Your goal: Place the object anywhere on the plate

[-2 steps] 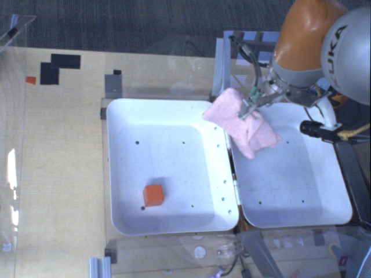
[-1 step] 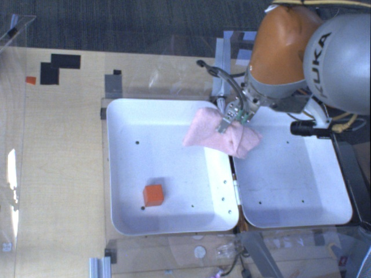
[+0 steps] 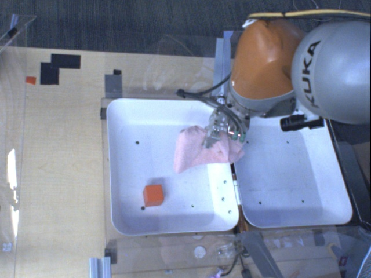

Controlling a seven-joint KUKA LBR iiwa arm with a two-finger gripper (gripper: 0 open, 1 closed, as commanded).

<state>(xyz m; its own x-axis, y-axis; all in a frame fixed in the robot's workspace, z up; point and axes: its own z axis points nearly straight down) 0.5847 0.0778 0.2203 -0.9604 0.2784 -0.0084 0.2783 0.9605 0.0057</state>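
- Camera view: pink cloth is lying crumpled on the right side of the left bin, its right edge lapping onto the divider between the bins. Long axis is running lower-left to upper-right.
- Gripper is sitting over the cloth's upper right part, touching it; cannot tell how wide it is or whether it is gripping fabric.
- Orange cube is sitting lower-left in the same bin, well apart from the cloth.
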